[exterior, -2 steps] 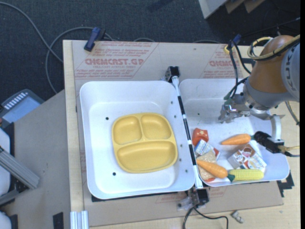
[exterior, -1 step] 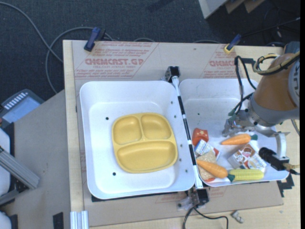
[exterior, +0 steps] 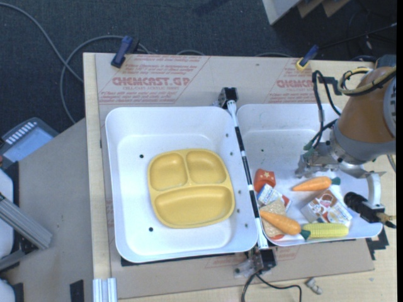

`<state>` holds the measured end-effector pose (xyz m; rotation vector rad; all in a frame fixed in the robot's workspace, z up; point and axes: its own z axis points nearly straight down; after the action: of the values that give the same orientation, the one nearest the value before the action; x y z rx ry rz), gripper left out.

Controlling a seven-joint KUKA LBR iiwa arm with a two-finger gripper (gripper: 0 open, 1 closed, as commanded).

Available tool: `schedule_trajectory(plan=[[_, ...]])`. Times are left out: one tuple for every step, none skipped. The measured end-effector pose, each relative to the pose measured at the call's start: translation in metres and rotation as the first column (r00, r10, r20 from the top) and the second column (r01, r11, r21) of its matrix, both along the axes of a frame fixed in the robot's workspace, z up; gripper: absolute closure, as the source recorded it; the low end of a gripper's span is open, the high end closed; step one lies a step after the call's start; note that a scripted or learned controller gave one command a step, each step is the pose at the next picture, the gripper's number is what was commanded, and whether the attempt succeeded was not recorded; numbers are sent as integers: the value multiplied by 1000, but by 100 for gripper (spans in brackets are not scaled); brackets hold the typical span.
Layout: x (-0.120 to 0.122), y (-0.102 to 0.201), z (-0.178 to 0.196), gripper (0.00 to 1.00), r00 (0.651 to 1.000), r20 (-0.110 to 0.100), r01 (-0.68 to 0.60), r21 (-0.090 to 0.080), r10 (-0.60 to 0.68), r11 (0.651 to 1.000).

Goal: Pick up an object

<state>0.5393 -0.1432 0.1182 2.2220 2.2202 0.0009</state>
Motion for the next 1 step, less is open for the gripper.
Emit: schedule_trajectory(plan=[[77, 73, 67, 100, 1000, 2, -3, 1, 3, 1000]])
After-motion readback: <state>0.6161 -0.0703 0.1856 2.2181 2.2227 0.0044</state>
